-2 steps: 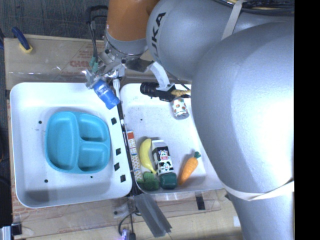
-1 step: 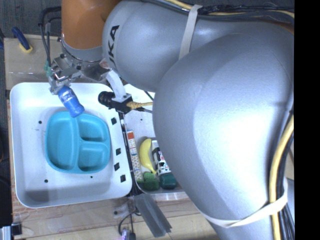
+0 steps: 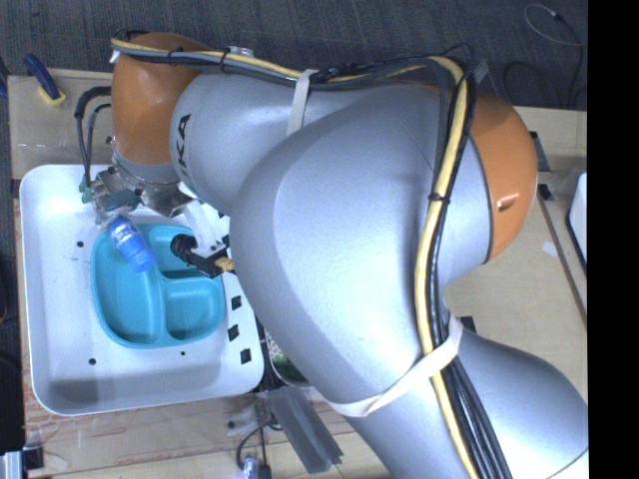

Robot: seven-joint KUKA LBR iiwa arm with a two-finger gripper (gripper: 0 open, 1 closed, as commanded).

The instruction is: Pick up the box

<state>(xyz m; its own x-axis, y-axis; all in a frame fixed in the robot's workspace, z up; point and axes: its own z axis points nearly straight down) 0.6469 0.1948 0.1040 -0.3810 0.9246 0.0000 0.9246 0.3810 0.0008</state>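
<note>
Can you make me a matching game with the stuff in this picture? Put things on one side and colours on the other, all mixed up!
Things:
1. tray
2. bin
3. band on the arm
4. big arm

Colours:
A. orange
B. grey
C. light blue
D. white

Pairs: 1-C, 2-D, 3-A, 4-B

- Smooth silver-grey rounded casings are being shown on the arm (image 3: 349, 267).
- Glossy orange bands (image 3: 145, 98) are being displayed at its joints.
- Black and yellow cables (image 3: 444, 168) are being held along it by white ties (image 3: 298, 103).
</note>
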